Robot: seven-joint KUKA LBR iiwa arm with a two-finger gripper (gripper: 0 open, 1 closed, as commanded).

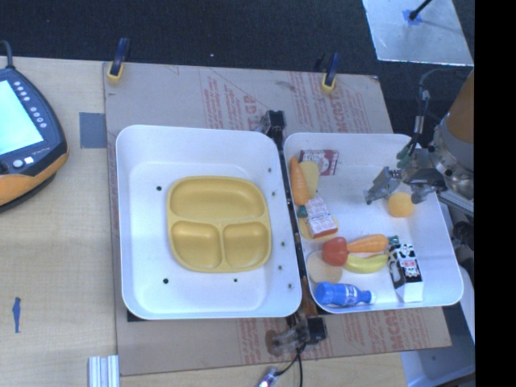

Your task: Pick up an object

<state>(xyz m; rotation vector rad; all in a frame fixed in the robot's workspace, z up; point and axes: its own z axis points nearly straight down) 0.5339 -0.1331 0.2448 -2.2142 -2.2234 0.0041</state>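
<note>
Far to the gripper's left sits the white left-hand bin (129, 216), holding a yellow plastic three-compartment plate (218, 221) — well apart from the work. In the white right-hand bin (451, 248), left of the gripper, lie an orange toy carrot (299, 181), a small red-and-white carton (321, 217), a red toy tomato (335, 251) and a blue plastic bottle on its side (342, 295).

The two-finger gripper (393, 185) hangs over the bin's upper right part. Its grey fingers look spread, with nothing between them. Just below and beside it rests the small round yellow-orange toy fruit (401, 205) — the nearest candidate. It is probably light, hard plastic, smooth and apt to roll, so pinching it across its widest middle seems safest.
</note>
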